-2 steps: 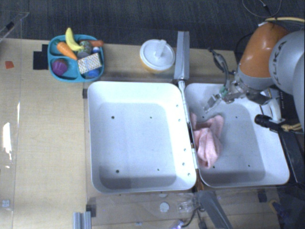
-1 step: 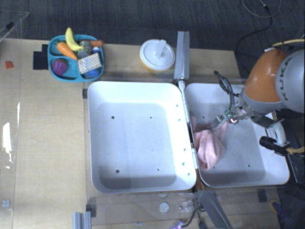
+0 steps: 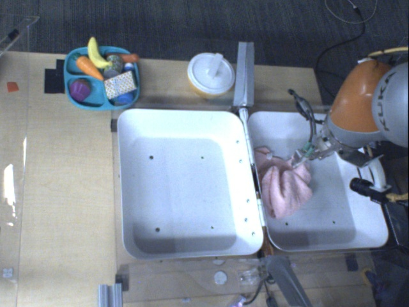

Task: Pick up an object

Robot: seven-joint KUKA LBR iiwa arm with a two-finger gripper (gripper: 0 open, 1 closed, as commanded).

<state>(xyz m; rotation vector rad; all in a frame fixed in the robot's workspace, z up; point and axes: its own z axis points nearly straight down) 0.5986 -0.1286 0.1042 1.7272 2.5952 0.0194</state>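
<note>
A crumpled pink cloth [image 3: 284, 187] lies in the left half of the right white bin [image 3: 358, 232], close to the wall between the bins. My gripper [image 3: 301, 160] reaches in from the right and comes down at the cloth's upper right corner. Its fingertips are shut on a fold of the cloth there, and the fabric rises to a peak at them. Most of the cloth still rests on the bin floor. The grey arm with its orange band [image 3: 358, 104] hangs over the bin's right side.
The left white bin [image 3: 185, 184] adjoins the right one. Behind the bins stand a blue tray of toy food [image 3: 102, 75], a white lidded cup [image 3: 211, 73] and a grey metal post [image 3: 243, 75]. Black cables and fittings [image 3: 370, 187] crowd the right bin's edge.
</note>
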